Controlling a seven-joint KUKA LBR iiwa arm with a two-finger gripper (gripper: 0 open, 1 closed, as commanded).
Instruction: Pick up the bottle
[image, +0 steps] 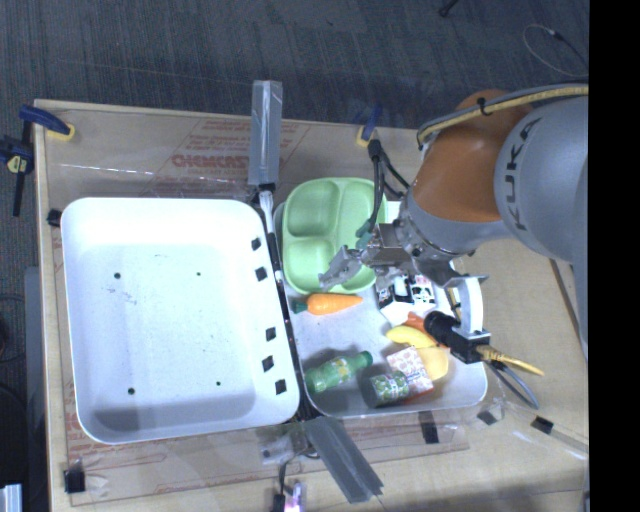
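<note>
The bottle (337, 371) is green and lies on its side near the front left corner of the right bin (402, 409). My gripper (345, 268) hangs over the front edge of a green divided plate (328, 232) at the back of that bin, just above an orange carrot (333, 303). It is well behind the bottle, with the carrot between them, and I see nothing in it. The grey arm with its orange band reaches in from the right and hides the bin's right side.
A dark can (384, 389) lies right of the bottle, almost touching it. Beside it are a pink-and-white snack packet (410, 365) and a yellow item (410, 336). The white left bin (150, 320) sits across the divider.
</note>
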